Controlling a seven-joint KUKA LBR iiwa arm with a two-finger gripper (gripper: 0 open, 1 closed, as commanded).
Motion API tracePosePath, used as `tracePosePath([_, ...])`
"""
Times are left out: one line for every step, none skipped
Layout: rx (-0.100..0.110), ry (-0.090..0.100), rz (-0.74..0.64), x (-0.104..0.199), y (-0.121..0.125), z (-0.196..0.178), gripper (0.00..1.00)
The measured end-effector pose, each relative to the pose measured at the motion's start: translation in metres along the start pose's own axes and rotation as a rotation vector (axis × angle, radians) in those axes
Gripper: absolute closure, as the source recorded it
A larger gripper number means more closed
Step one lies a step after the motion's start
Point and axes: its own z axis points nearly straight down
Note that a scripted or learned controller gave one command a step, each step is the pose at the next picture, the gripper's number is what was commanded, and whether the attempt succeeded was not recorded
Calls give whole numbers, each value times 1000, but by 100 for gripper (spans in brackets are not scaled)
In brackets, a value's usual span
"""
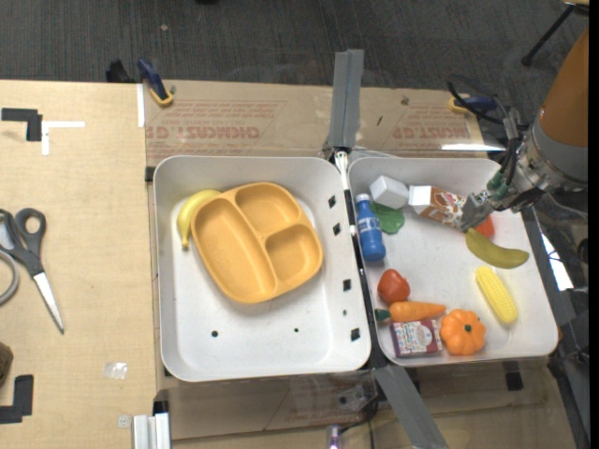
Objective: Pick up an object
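Gripper (487, 204) is hanging low over the right bin (538, 279), at that bin's upper right, and whether it is spread or pressed together cannot be told from this view. Its tip is sitting just above the brown packet (440, 206) and beside a small red item (484, 224) half hidden under it; nothing is showing between it as held.

Working outward inside the right bin: one dark yellow banana (498, 251) is lying just below the tip, and it looks the handiest target, stiff, light, smooth plastic by the look of it, likely best pinched across its narrow middle. One corn cob (497, 294) is lying below that, ridged and easier to grip. Further off are one orange pumpkin (463, 332), one carrot (416, 311), one tomato (394, 286), one purple carton (415, 338), one blue bottle (370, 230), one green piece (387, 219) and one white block (388, 192).

Left of the right bin, the left bin (187, 344) is holding one orange divided plate (255, 241) with one yellow banana (192, 211) tucked against it.
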Motion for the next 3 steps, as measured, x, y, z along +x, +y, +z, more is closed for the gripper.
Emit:
tracePosePath([1,2,70,48,-7,110,100])
tracePosePath([-2,1,46,-22,17,216,100])
tracePosePath([-1,0,147,25,92,116,100])
